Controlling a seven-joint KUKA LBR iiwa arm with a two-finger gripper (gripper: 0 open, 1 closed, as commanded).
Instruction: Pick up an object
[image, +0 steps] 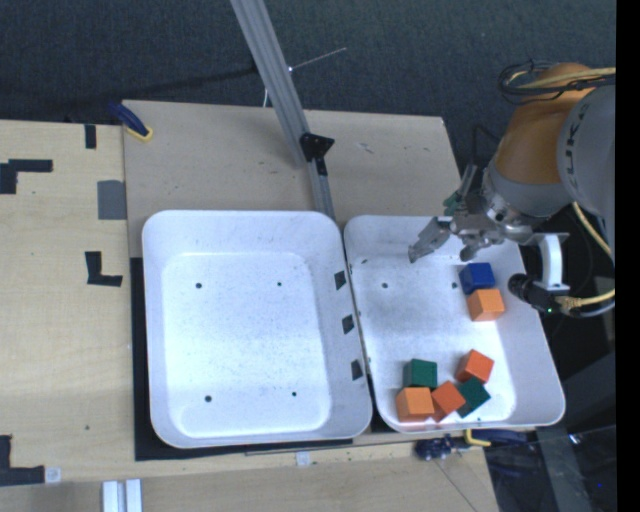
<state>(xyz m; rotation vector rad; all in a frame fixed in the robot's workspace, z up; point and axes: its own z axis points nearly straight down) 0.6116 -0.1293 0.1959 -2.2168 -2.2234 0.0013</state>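
Toward the far right of the right-hand shallow white bin (380, 300), a small blue cube (477, 276) lies on the floor with a small orange cube (486, 304) touching its near side. Near the front wall of the same bin sits a tight cluster of blocks: an orange block (414, 403) at the front left, a dark green block (421, 374) just behind it, a second orange block (448, 399) beside it, another orange block (477, 366) tilted further right, and a dark green piece (473, 397) partly tucked under those two. Above the bin's far edge, just up and left of the blue cube, hangs the two-finger gripper (440, 238); nothing is seen between its fingers, one finger slants down toward the left, and whether the pincer is spread or closed cannot be told from this angle. It belongs to the grey arm with its orange band (535, 140), which reaches in from the right. Just left lies the other shallow white bin (160, 300), its floor speckled with dark marks. Both bins rest on a pale wooden bench (60, 300). A slanted grey metal bar (285, 85) crosses the bench top behind the bins.
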